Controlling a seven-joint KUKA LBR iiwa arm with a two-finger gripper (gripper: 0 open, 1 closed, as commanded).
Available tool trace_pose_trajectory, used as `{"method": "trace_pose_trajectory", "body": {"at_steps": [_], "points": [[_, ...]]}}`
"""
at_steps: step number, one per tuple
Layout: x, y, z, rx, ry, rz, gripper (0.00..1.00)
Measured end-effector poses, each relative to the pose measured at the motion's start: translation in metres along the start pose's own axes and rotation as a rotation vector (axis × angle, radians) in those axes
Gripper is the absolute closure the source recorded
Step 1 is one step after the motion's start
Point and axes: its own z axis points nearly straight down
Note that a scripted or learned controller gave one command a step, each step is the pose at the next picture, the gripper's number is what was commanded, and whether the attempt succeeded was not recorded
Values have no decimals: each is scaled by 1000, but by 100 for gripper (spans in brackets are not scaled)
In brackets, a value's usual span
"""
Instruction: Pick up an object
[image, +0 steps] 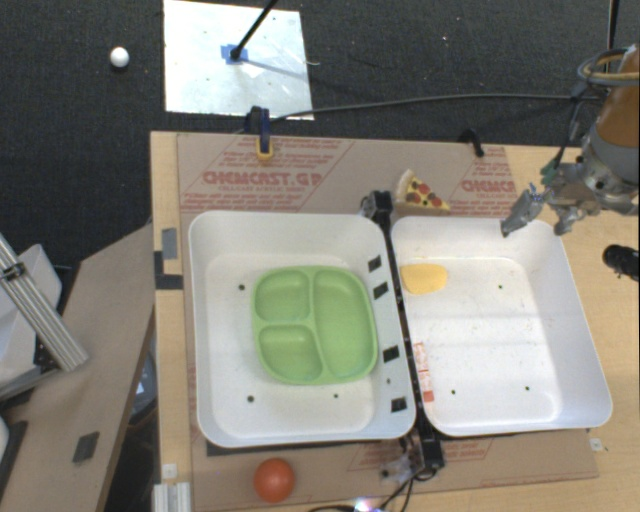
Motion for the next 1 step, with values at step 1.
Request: {"method": "trace_pose_trajectory", "body": {"at_steps": [1], "points": [[1, 2, -8, -12, -2, -3, 0]]}}
